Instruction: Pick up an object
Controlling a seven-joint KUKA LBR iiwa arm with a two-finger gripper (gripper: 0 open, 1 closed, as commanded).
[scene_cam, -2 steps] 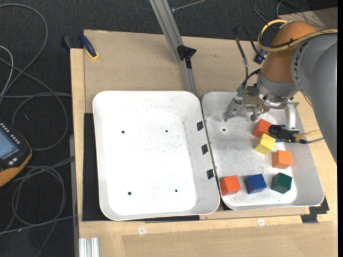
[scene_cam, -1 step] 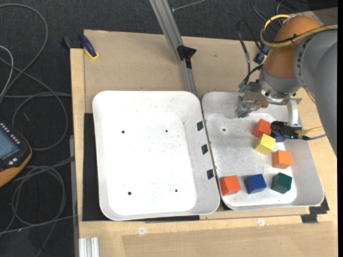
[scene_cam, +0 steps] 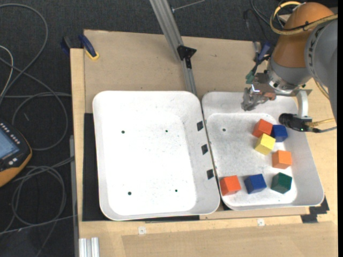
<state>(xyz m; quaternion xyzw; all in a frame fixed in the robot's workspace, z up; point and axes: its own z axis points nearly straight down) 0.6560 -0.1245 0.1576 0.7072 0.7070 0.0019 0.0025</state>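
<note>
My gripper [scene_cam: 250,104] hangs over the back edge of the right bin [scene_cam: 230,103], with nothing seen between its fingers. In that bin lie several small blocks. An orange block [scene_cam: 262,127], a blue block [scene_cam: 279,132] and a yellow block [scene_cam: 265,143] cluster just right of and nearer than the gripper. Another orange block [scene_cam: 282,158] lies further forward. Along the front sit an orange block [scene_cam: 230,184], a blue block [scene_cam: 255,183] and a dark green block [scene_cam: 281,182].
The left bin [scene_cam: 144,154] stands beside the right one, with black clips [scene_cam: 204,149] along the shared edge. A grey metal pole [scene_cam: 174,36] rises at a slant behind the bins. Cables and a handheld device [scene_cam: 10,149] lie off the bench at left.
</note>
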